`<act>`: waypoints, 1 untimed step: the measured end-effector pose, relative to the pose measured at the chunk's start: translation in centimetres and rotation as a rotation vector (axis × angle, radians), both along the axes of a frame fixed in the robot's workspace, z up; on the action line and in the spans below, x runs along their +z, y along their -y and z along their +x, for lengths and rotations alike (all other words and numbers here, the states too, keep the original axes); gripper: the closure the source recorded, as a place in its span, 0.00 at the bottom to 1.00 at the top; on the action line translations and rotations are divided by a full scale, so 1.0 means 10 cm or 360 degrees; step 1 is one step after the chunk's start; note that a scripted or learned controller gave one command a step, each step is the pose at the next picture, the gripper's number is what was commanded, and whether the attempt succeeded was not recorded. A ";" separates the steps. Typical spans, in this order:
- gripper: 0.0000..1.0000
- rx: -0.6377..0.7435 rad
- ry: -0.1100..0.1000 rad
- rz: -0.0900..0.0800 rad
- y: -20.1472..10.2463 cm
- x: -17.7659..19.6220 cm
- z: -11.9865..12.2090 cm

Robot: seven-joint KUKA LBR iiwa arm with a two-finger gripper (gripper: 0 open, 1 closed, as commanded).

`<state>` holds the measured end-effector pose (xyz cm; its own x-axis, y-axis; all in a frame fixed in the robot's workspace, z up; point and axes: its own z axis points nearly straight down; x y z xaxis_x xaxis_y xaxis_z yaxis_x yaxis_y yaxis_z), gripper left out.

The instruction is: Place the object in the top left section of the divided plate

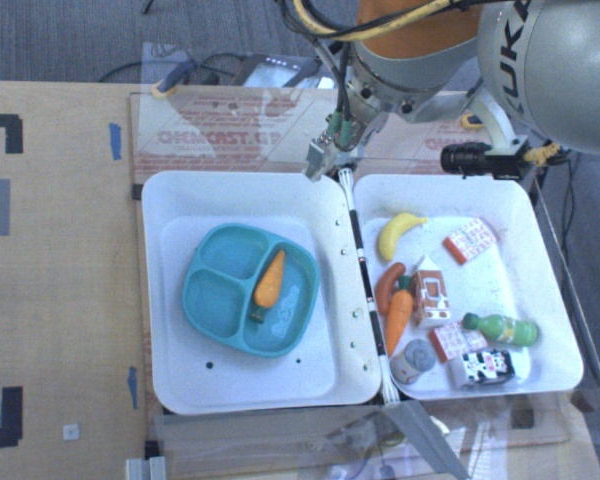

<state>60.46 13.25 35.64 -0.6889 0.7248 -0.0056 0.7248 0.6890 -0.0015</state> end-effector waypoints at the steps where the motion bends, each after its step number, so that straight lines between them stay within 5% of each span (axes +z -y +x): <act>1: 0.00 0.0000 -0.0001 0.0000 0.00 0.00 0.00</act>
<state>60.45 13.27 35.63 -0.6892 0.7246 -0.0053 0.7246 0.6892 -0.0018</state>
